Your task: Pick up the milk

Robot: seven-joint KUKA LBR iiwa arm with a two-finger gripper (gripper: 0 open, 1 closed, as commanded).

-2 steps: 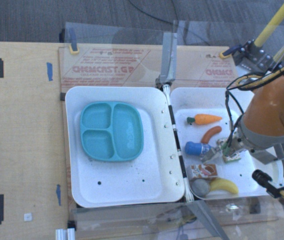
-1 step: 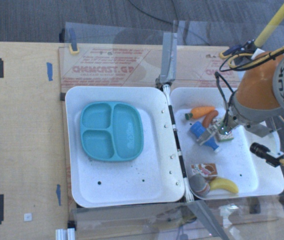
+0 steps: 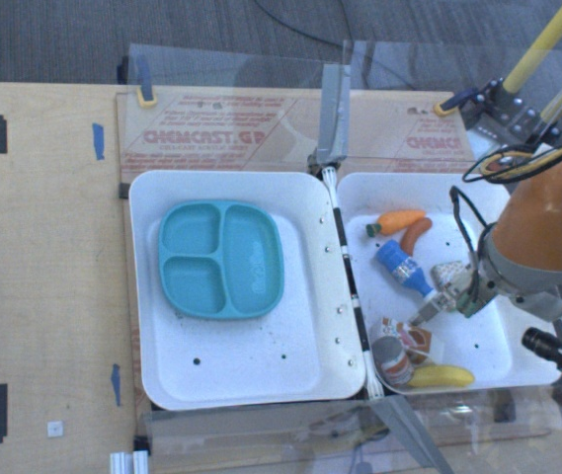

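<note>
The milk appears to be the small white and grey carton in the middle of the right bin. It lies just right of a blue bottle. My gripper comes in from the right on the grey and orange arm and sits low in that bin. Its tip is right below the carton and points down-left toward a red and white packet. The arm's wrist hides the carton's right side. I cannot make out whether the gripper touches the carton.
The right bin also holds a carrot, a brown sausage, a grey can and a banana at the front wall. A teal divided plate lies in the left bin. A ridge separates the bins.
</note>
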